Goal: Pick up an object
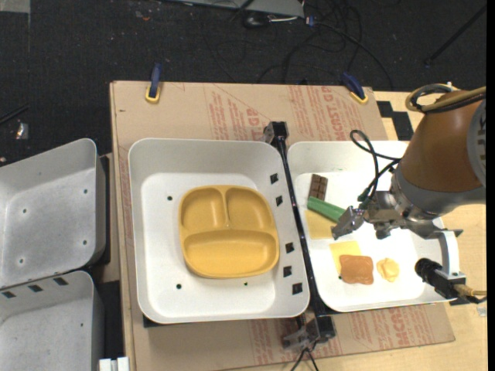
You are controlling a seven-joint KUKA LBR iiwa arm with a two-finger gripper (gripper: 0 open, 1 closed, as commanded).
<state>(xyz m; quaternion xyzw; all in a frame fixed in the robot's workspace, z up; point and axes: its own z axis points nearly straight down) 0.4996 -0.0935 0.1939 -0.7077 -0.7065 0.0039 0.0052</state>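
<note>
The gripper (349, 222) hovers over the right bin (344, 154), jaws' state impossible to tell, beside a flat green bar (325, 208) lying at its ten o'clock.

Robotics lab; clamped cardboard bench (232, 99); loose cables (325, 14) on dark carpet (69, 45).
</note>
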